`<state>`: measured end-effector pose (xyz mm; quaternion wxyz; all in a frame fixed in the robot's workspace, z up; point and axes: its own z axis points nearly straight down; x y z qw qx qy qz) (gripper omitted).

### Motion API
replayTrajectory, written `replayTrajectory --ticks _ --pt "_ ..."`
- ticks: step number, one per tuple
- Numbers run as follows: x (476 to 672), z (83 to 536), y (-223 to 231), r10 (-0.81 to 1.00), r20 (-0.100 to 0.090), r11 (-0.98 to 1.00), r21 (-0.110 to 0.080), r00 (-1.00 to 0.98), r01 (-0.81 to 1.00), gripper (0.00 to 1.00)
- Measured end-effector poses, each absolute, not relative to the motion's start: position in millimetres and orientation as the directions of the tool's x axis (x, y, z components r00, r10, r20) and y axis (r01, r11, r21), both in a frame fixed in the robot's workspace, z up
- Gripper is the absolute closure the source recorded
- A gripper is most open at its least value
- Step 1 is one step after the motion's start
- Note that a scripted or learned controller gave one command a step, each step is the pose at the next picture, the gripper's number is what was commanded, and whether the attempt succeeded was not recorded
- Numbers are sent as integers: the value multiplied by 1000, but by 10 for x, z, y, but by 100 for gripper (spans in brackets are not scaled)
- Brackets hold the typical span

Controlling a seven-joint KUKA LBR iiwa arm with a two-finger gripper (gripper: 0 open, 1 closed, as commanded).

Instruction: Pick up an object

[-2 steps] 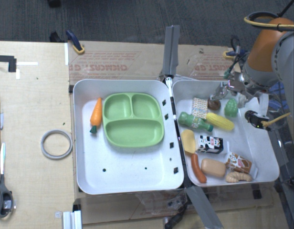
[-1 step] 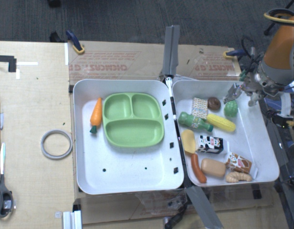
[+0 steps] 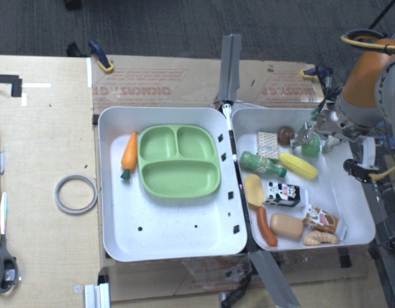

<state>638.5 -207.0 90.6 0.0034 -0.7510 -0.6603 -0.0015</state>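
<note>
Jaws closing on a small green object (image 3: 311, 147), gripper (image 3: 308, 140) hanging low over the right bin (image 3: 356, 220).
Obj. sitting at bin's back-right, just beside corn cob (image 3: 298, 165) & green bottle (image 3: 262, 163); left bin (image 3: 172, 236) carrying green tray (image 3: 179, 160) w/ carrot (image 3: 129, 151).

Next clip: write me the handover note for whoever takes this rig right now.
Gripper: low in the right bin, upper right, at a small green toy; grip not discernible.
Right bin: corn cob, green bottle, brown ball, cow-print carton, sausage, and more toys.
Left bin: green divided plate, carrot.
Done: nothing visibly lifted.
Left: secure one object and raise it.
</note>
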Motion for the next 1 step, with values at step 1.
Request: replayTrajectory --ticks 1 --pt "6472 895 -1888 991 -1 -137 -8 137 991 0"
